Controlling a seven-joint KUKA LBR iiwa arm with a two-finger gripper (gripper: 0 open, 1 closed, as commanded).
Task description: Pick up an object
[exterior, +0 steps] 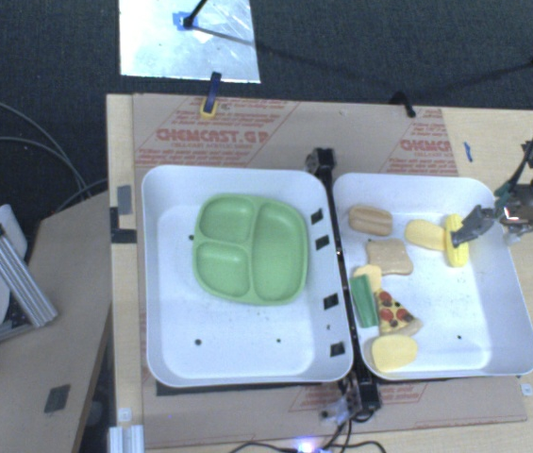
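Pincer (472,226) pinching yellow toy (455,241) (right bin (502,291)); yellow piece (425,235) just beside

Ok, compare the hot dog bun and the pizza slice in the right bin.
The hot dog bun is plain tan and oblong; the pizza slice is wedge-shaped with red and dark toppings. The bun lies near the bin's far side, the pizza nearer the front, beside a green piece. Both lie flat in the right bin.

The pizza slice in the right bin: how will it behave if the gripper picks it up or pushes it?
The pizza slice looks like a thin, flat toy, so probably light and stiff. Lying flat, it should slide rather than roll. Its low edge may be hard to pinch, and the green stick touching it would likely move too.
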